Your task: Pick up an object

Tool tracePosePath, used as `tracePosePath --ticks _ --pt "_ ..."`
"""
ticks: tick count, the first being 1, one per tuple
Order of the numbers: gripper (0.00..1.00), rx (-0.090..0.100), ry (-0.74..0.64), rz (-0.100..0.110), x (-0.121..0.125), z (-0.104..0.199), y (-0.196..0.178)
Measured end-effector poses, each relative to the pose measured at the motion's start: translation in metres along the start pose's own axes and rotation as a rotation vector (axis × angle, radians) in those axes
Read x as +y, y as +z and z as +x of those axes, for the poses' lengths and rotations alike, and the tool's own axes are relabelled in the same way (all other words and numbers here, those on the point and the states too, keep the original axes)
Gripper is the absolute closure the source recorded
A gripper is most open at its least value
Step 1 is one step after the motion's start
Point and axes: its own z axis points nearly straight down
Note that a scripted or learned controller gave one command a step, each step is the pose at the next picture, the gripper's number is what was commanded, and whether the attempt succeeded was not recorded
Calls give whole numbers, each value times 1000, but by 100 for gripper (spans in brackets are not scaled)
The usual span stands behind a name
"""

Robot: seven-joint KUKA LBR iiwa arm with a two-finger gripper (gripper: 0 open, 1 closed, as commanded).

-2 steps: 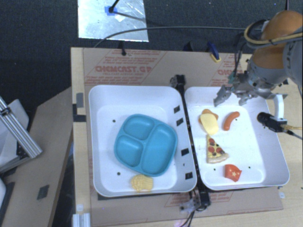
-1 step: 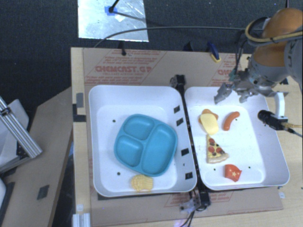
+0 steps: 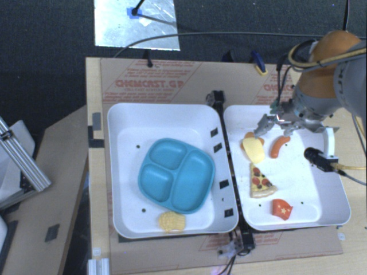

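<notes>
So, the arm comes in from the right with its orange band up top, and the end effector [image 3: 274, 125] hangs low over the back part of the right bin [image 3: 321, 211]. Its fingers look spread apart, one reaching left toward the yellow piece, one right above the sausage, with nothing between them as far as I can see.

Toys in that bin: a little orange-red sausage [image 3: 279, 146], curved and glossy, lying just under the fingers. Beside it to the left is a pale yellow chunk [image 3: 253, 150], rounded, with a small orange bit at its top end. Nearer the front there's a pizza slice [image 3: 261, 182], tan crust with red dots on it, and a red piece with a pale spot [image 3: 281, 209] near the front edge.

The left bin [image 3: 123, 153] carries a blue divided plate [image 3: 176, 176] with three compartments, sitting in the middle, and a bumpy yellow thing [image 3: 172, 221] just in front of it. Both bins sit side by side on the table [image 3: 97, 85], which has brown printed paper on it.
</notes>
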Motion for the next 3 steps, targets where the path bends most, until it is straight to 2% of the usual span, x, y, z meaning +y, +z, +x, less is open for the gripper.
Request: tracePosePath --ticks 1,2,3 --pt "0 0 0 -1 2 -4 43" --pt "0 2 1 -13 6 -3 72" --pt "100 3 -2 -25 10 -1 56"
